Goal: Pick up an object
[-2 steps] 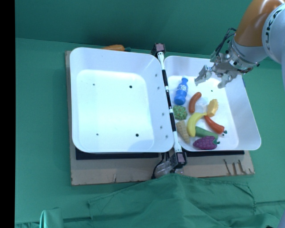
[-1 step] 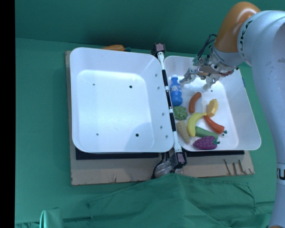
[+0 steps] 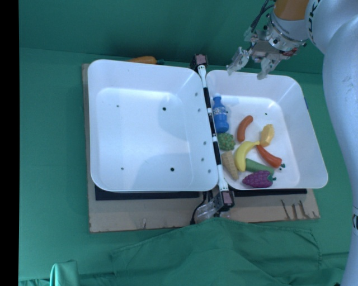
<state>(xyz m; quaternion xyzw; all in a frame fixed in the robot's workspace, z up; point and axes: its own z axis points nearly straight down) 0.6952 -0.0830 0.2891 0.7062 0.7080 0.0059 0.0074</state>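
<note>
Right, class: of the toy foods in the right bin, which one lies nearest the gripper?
The blue bottle. It lies at the bin's left wall, farther up the bin than the sausage and the rest, so closest to the gripper hovering over the far rim.

Very little can be read here. The arm [image 3: 335, 67] carries dark lettering on its grey casing just below the orange band [image 3: 291, 6], at the far right of the scene; it is cut by the frame's top edge and too small to make out with certainty. The blue bottle [image 3: 220, 114], lying in the right bin [image 3: 313, 162] near the divider, has a pale label band around its middle, but no words or numbers on it are legible.
</note>
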